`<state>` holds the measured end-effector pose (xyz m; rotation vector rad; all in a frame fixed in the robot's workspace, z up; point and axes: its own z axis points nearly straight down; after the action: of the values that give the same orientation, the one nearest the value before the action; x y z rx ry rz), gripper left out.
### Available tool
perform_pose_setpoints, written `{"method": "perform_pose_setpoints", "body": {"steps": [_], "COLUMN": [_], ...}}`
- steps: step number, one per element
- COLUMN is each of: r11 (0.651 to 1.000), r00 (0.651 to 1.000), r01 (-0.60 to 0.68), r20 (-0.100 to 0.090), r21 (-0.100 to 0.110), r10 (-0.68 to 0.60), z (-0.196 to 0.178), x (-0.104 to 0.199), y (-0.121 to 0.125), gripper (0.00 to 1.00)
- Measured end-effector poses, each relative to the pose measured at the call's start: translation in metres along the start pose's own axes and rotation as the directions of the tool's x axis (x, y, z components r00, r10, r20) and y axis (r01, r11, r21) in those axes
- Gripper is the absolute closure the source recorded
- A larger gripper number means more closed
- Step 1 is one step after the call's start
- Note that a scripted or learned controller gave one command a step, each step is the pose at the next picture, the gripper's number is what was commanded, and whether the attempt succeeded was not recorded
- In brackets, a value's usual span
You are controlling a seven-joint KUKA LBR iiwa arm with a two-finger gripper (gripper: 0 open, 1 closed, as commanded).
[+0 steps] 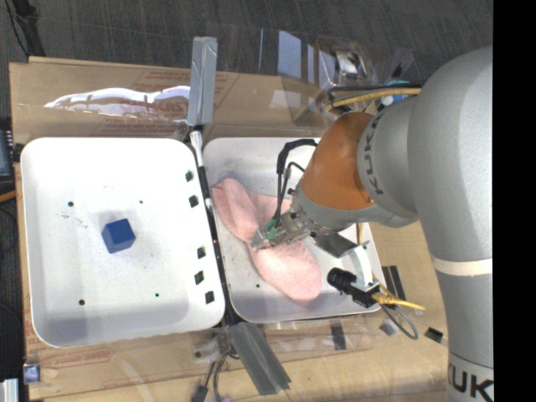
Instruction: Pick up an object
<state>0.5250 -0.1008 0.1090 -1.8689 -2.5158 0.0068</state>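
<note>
A pink cloth [280, 262] lies crumpled in the right bin [243, 153], stretching from its upper left toward its lower middle. My gripper [272, 234] is down on the middle of that cloth, under the orange band of the wrist. The arm's bulk hides much of the gripper. A small blue cube [119, 234] sits in the left bin [50, 166], left of its centre and far from the gripper.
A raised divider with black clips [201, 233] separates the two bins. A black and yellow cable fitting [364, 291] hangs by the right bin's lower right. The grey arm covers the right bin's right side. Cardboard lies under both bins.
</note>
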Motion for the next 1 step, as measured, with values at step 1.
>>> {"method": "perform_pose_setpoints", "body": {"steps": [1], "r11": [0.989], "r00": [0.989], "r01": [0.147], "r20": [0.003], "r21": [-0.005], "r10": [-0.147], "z": [-0.0179], "x": [-0.0192], "y": [0.0438], "gripper": [1.0]}}
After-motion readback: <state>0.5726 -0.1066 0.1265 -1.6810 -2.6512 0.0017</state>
